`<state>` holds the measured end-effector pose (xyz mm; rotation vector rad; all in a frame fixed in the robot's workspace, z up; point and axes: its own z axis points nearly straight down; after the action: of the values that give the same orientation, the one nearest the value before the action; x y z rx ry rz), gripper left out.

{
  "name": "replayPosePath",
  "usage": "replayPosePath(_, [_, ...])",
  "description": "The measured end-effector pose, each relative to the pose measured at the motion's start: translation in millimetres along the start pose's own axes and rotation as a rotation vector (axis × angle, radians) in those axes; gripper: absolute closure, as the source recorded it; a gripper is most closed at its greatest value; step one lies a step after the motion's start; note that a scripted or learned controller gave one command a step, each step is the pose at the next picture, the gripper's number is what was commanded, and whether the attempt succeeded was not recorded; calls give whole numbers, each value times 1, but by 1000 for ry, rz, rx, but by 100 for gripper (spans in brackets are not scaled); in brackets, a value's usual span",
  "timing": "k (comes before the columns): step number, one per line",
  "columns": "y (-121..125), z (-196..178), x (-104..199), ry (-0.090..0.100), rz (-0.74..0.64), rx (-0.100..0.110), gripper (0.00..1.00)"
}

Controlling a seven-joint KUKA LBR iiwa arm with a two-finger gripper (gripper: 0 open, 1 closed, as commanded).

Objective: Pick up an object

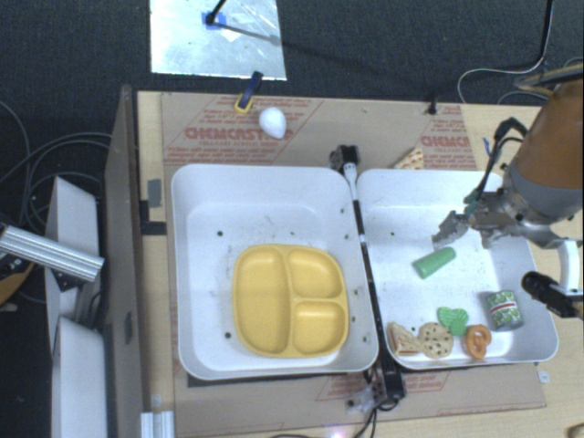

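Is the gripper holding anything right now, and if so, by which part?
Nothing is held. The gripper hangs over the right bin, above the green cylinder, which lies on the bin floor apart from it.

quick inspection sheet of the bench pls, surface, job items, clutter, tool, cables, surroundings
surface: cardboard-topped bench bearing a left bin and a right bin, side by side.
job's things: right bin holds a green cylinder, green leafy piece, small can, pretzel, cookie, wedge-shaped cracker.
clutter: yellow divided plate in the left bin; white egg-like ball and a small yellow and blue piece on the cardboard.
tool: tool low over the right bin, just above the green cylinder; nothing seen between its fingers.
cables: black loops on the floor at left; thin wire at upper right.
surroundings: dark carpet, shiny sheet beyond the bench.
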<state>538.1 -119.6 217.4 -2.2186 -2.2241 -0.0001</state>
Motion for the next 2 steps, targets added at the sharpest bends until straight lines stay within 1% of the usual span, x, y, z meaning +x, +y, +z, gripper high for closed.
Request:
replayPosePath(1, [31,72,-2,0,-2,3,0])
replayPosePath(2, [30,132,5,-6,0,-8,0])
